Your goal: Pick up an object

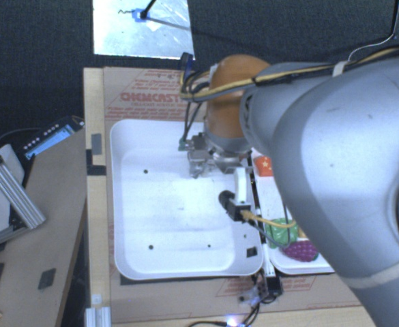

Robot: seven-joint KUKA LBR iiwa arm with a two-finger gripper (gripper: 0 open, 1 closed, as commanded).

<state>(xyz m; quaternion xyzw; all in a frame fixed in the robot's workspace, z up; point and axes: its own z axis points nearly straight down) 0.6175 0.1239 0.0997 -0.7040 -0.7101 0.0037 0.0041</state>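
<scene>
you see the grey arm [335,155] sweeping in from the right and covering much of the frame, with its orange band [230,80] bulging above the wrist. the gripper [198,161] hangs over the far part of the left bin [138,210], close to that bin's far wall and a little toward its right side. it is small and partly shadowed by the wrist, so you cannot tell whether it is open or closed, and you see nothing held in it.

the things you could pick lie in the right bin [301,269], most of which is hidden under the arm. a green thing [279,231] sits near its near left corner, and a purple thing [301,252] lies just beside it, toward the near rim. a red thing [262,165] with a yellow mark shows further back, along the same bin's left wall. all three are well apart from the gripper, across the wall between the bins.

a small black square thing [252,252] lies in the near right corner of the left bin. both bins rest on a cardboard sheet [144,95] with red print, which lies on the table [56,216].
</scene>
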